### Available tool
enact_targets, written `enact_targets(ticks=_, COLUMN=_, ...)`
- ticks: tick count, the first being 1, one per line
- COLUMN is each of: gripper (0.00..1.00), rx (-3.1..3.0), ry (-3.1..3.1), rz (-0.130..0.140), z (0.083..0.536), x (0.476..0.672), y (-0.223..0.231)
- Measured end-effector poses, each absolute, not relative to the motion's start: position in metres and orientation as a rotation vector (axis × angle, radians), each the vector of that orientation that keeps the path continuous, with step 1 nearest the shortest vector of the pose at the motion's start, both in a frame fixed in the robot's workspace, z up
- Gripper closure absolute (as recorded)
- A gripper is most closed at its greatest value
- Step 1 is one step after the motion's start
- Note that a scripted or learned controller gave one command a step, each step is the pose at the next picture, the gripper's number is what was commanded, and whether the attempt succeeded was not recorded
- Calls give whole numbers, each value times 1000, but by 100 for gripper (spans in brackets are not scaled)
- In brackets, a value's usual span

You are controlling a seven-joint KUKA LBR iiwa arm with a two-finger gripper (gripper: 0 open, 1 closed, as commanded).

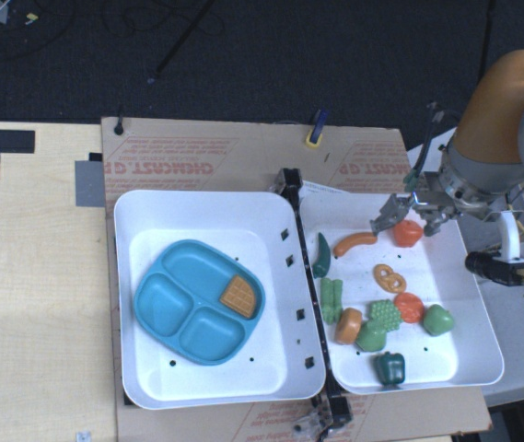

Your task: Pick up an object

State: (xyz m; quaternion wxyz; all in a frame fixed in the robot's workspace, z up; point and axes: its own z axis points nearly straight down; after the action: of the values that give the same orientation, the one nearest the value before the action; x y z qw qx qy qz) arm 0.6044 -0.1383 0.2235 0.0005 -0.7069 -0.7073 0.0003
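- Camera view, looking down at a slant: the tool [415, 212] of the grey arm sits low over the far end of the right bin [483, 339], its fingers spread, one dark fingertip [386, 217] reaching left and the other by a small red toy tomato [408, 234].
- The tomato lies on the bin floor just under and between the spread fingers; nothing is pinched, so the step in hand looks like the approach, with the grasp not yet made.
- Being roundish, the tomato has no clear long axis and points no particular way; any closing direction would probably serve.
- Just left of it lies an orange sausage-shaped toy [355, 243], its long axis running left to right with a slight upward curl at the right end, near the left fingertip.
- The next move, by this reading, calls for a short drop and a centred close on the tomato without catching the sausage.
- The left bin [151, 215] holds a blue divided plate [197, 300] carrying a waffle piece [238, 296].
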Motion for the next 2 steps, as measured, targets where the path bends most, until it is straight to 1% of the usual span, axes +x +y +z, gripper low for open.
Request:
enact_targets(ticks=1, gripper=0, rx=-2214, ry=-2225, rz=3, z=174, x=614, y=-133)
enact_targets(ticks=2, gripper=0, rx=-2214, ry=-2223, rz=4, z=115, x=610, y=-125)
